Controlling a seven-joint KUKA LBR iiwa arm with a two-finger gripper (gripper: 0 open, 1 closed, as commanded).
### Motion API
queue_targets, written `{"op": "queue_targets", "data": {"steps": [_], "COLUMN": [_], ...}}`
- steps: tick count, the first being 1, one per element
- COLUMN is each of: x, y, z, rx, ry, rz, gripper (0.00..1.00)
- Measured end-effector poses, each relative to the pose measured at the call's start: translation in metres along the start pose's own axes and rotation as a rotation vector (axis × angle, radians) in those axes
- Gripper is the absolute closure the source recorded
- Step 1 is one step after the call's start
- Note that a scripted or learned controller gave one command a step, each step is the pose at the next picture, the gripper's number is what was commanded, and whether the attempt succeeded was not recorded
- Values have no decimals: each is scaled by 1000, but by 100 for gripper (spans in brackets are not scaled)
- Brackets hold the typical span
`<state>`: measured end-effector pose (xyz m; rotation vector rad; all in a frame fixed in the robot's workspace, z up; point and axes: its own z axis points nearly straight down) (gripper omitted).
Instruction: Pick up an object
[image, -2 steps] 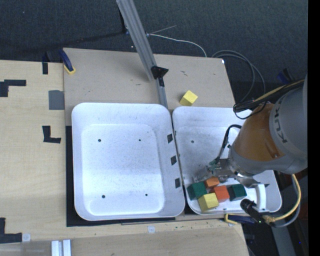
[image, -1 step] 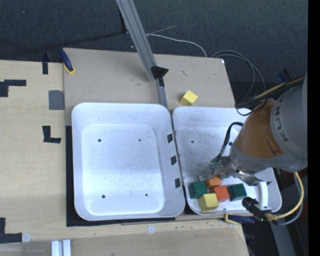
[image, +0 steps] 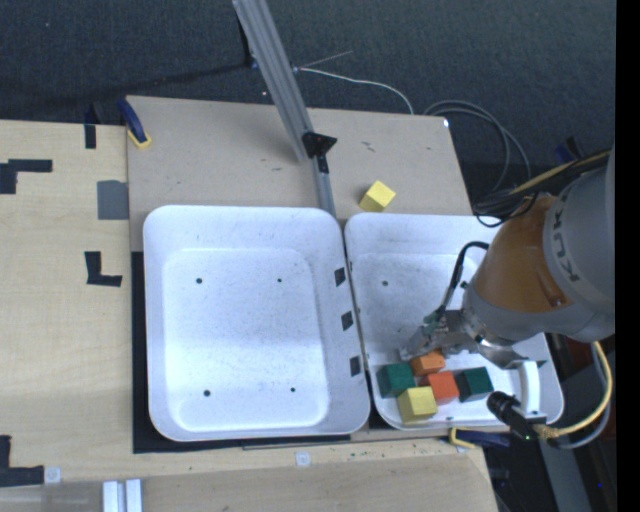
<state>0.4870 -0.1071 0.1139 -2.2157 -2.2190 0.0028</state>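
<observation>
Several small blocks lie in the near corner of the right bin (image: 400, 262): a green cube (image: 395, 379), a yellow cube (image: 418, 403), an orange block (image: 431, 363), a red-orange block (image: 443, 386) and a dark green block (image: 474, 382). My gripper (image: 424, 347) reaches down from the right, just above and to the left of the orange block. The arm's orange band and grey wrist hide much of the right side of this bin. Nothing is visibly held between the fingers.
The left bin (image: 245, 320) stands beside the right one. A yellow cube (image: 378, 196) lies on the bench behind the bins. A grey metal bar (image: 290, 90) slants in from the top toward the bins' shared edge. Cables run at the right.
</observation>
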Motion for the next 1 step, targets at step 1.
{"op": "queue_targets", "data": {"steps": [1], "x": [84], "y": [-4], "z": [-81], "rx": [-9], "ry": [0], "rz": [-9], "gripper": [100]}}
